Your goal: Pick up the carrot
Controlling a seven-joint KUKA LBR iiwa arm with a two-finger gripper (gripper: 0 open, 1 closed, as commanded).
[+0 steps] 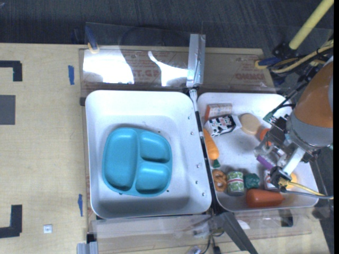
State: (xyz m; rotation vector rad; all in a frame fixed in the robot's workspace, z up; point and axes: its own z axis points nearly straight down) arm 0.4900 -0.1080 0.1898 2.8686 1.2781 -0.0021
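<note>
Over the right bin, the pincer hovers near the carrot.

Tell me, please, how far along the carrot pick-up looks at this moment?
Nothing looks done yet: the small orange carrot lies along the left wall of the right white bin. The arm's gripper sits over the bin's right side, apart from the carrot. Reaching it, grasping and lifting all remain.
</note>
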